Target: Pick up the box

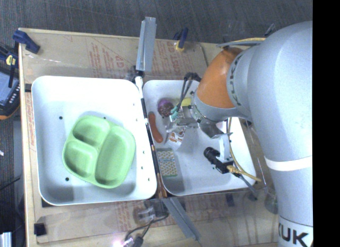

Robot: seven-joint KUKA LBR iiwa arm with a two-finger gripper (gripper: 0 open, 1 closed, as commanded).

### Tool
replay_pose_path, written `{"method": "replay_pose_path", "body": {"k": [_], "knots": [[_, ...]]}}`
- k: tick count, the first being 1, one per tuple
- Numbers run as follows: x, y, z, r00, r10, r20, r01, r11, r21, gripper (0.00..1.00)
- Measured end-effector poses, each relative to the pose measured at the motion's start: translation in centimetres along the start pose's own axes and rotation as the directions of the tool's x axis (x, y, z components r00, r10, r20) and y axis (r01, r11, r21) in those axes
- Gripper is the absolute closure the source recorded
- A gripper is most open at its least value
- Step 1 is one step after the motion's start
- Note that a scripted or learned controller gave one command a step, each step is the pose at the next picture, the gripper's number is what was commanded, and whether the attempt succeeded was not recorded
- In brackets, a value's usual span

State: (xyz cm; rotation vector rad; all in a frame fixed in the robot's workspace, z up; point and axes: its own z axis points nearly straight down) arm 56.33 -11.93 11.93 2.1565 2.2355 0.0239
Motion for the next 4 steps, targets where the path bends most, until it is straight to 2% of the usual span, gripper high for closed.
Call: {"method": "replay_pose_path", "body": {"k": [1, 2, 3, 4], "knots": [[0.1, -0.1, 0.1, 1.000, -0.001, -0.001, 0.001, 1.000, 0.002, 0.00], [-1.2, 6.5, 1.7, 1.000, -0.009, -0.014, 0.010, 1.000, 0.011, 0.00], [-6.7, 0.2, -12.3, 0.999, -0.045, -0.018, 0.045, 0.998, 0.035, 0.00], [-0.1, -2.0, -7.4, 0.987, -0.160, -0.023, 0.161, 0.986, 0.035, 0.00]]}}
